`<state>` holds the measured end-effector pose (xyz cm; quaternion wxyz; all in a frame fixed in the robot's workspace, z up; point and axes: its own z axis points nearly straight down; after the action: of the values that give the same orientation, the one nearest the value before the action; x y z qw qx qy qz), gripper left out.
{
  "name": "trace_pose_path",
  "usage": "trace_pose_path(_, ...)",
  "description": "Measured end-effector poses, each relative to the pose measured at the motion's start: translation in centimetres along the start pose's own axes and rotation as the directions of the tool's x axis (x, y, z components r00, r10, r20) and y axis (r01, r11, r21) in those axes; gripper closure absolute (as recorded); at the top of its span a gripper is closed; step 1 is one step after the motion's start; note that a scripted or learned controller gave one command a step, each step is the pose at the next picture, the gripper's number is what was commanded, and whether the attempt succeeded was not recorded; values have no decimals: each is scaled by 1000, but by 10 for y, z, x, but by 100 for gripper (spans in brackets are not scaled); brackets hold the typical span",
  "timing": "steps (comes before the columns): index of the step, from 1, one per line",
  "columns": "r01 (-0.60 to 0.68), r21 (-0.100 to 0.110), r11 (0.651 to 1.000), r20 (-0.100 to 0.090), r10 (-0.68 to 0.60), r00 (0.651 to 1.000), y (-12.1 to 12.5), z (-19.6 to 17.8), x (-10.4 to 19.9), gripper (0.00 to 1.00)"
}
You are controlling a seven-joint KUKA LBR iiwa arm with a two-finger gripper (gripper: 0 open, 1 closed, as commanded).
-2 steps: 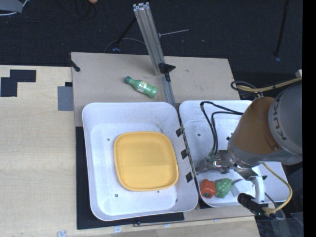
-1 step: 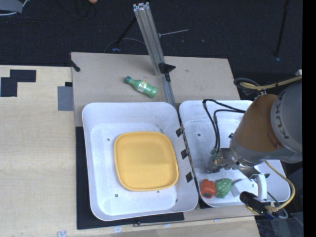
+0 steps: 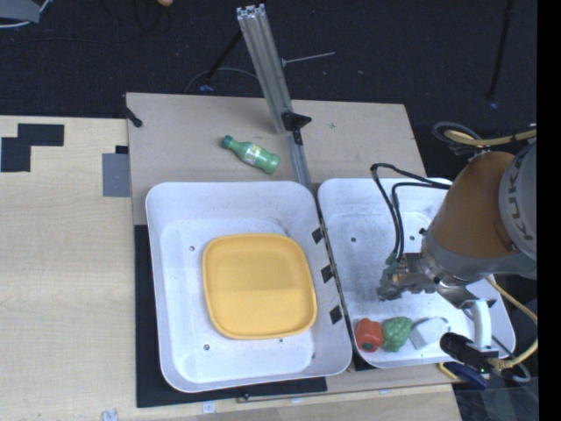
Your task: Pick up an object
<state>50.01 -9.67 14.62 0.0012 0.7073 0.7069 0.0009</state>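
Gripper (image 3: 396, 285): above right white bin (image 3: 368, 213); finger state, I cannot tell.
Red round object (image 3: 369, 334): touching green bumpy object (image 3: 397, 332).
Left bin (image 3: 175, 209): holds yellow square plate (image 3: 259, 285).

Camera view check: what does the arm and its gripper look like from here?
The arm is bulky and rounded, with an orange-brown band over a grey wrist section and part of dark lettering at its right edge. Black cables loop along it down to the small dark metallic gripper.
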Motion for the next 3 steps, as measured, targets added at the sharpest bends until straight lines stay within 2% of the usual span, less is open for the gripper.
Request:
trace_pose_path(1, 0, -1, 1000, 0, 0, 1000, 10, -48, -4, 100)
trace_pose_path(2, -1, 3, 1000, 0, 1, 1000, 10, -57, -4, 100)
trace_pose_path(3, 3, 4, 1000, 0, -3, 1000, 35, -51, 38, 100)
